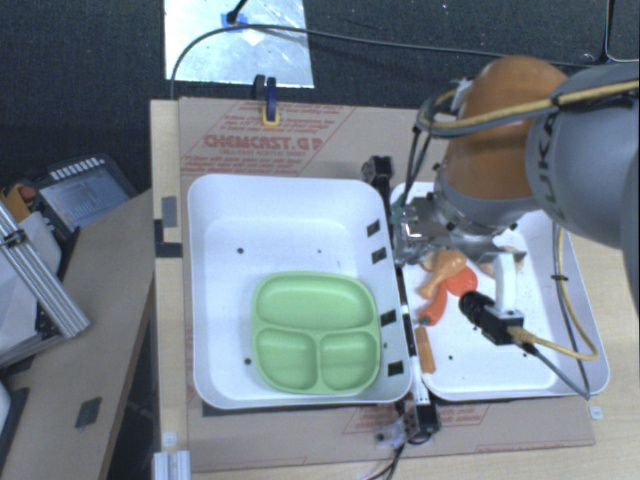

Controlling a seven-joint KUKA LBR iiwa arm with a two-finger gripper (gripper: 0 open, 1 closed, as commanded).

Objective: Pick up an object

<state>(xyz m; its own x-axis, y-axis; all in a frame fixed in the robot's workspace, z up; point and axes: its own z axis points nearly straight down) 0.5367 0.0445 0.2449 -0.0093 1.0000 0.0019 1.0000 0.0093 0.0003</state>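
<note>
An orange, soft-looking lumpy object [447, 280] lies in the right white bin [520, 368], just under and toward the camera from the gripper [440, 236], whose state I cannot tell beneath the arm's bulky wrist. To the gripper's left, the other smooth white bin [280, 208] bears a pale green, three-compartment plastic plate [315, 330]. Both bins rest on brown cardboard [300, 138] atop a tan bench.

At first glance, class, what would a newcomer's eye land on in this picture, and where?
The big grey arm with its orange band looms over the right bin. In the left bin lies a pale green divided plate. Beneath the arm, orange and red toys cluster by the right bin's left wall.
</note>
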